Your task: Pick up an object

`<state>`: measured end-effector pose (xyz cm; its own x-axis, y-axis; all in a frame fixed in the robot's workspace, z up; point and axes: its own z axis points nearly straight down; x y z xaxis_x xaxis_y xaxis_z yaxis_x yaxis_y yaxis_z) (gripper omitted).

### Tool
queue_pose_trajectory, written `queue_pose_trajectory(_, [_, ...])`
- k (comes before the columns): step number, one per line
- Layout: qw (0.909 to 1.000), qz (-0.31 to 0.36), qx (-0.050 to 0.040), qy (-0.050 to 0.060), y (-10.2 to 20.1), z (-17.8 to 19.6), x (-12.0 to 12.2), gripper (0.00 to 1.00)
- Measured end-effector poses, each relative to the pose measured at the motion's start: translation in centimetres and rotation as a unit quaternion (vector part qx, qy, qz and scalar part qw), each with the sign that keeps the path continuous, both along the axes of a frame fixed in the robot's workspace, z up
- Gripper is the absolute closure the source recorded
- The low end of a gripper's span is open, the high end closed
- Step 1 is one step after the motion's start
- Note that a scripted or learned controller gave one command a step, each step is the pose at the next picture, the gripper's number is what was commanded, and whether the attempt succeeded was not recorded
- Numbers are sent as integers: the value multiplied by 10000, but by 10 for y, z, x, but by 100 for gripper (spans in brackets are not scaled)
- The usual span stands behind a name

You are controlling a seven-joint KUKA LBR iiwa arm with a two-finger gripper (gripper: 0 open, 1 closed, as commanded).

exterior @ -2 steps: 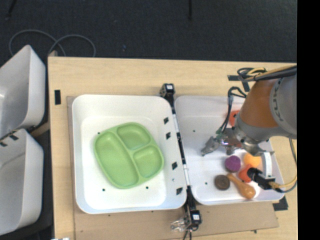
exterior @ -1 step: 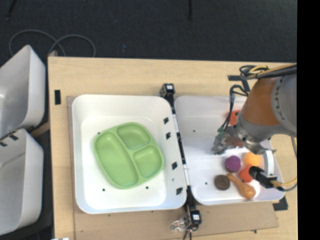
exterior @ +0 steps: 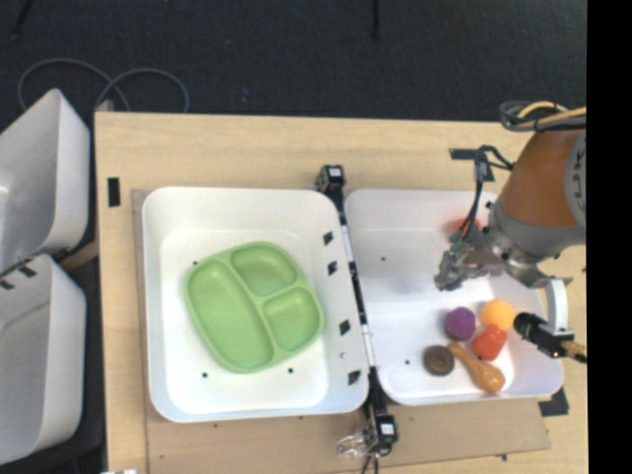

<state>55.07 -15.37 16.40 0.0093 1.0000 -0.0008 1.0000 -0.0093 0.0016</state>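
gripper (exterior: 452, 272): grip state unclear | purple ball (exterior: 459, 321): just below it (apart)

Bench (exterior: 118, 363): pale wood-look top, matt, faint grain.

Two bins, left bin (exterior: 158, 363) and right bin (exterior: 395, 225): white plastic, smooth, soft sheen along the rims.

Divided plate (exterior: 255, 306), middle of the left bin: light green plastic, smooth, slightly glossy.

Arm (exterior: 541, 181), over the right bin's far right corner: orange band with satin finish; grey casing below looks like smooth painted metal.

Gripper (exterior: 454, 270): dark grey, metallic look, duller than the casing.

Small objects near the right bin's near edge: purple ball (exterior: 459, 321), matt; yellow-orange ball (exterior: 498, 314), smooth; red piece (exterior: 489, 343), glossy plastic look; brown disc (exterior: 438, 360), dull; tan piece (exterior: 477, 366), wood-like.
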Motion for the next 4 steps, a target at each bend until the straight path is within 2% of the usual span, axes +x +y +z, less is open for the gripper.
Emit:
queue_pose_trajectory(1, [10000,40,0,6,-2,37,2,100])
queue_pose_trajectory(3, [10000,88,13,17,109,64,-15,100])
queue_pose_trajectory(4, [10000,82,8,32,159,56,-21,100])
